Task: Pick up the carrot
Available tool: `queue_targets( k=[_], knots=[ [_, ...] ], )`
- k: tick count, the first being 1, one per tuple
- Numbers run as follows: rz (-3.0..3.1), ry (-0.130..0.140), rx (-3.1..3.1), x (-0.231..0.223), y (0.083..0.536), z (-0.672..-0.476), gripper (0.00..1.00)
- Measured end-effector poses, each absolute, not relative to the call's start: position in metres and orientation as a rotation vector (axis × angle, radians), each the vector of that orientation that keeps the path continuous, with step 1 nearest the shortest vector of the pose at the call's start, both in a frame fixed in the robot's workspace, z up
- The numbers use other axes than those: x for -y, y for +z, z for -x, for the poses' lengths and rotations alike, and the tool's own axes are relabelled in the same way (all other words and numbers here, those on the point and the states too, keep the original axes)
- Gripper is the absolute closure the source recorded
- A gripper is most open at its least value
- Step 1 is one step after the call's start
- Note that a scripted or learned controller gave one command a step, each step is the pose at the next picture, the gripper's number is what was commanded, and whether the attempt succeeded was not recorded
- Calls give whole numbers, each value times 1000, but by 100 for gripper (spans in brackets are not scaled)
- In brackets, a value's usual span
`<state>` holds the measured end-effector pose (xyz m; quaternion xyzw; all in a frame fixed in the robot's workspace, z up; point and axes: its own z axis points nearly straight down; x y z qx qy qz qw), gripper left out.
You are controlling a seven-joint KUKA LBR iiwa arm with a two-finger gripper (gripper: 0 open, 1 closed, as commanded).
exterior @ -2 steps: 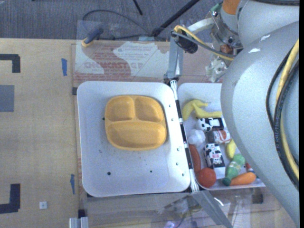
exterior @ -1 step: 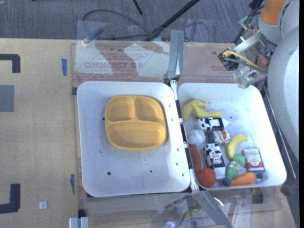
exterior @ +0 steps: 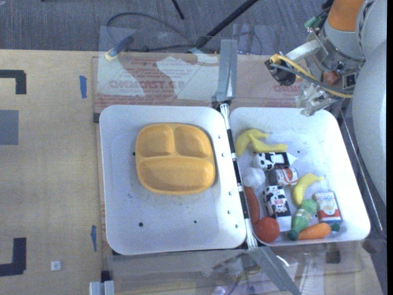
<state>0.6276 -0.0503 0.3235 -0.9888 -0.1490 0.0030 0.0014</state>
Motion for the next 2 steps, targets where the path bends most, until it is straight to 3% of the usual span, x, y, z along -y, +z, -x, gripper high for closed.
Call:
queue_targets(
  k=[1, 2],
  knots=[
    [3122, 5, 336, 147, 339, -601, 100],
    [3025, 8, 836, 115, 319, -611, 100]
  ],
)
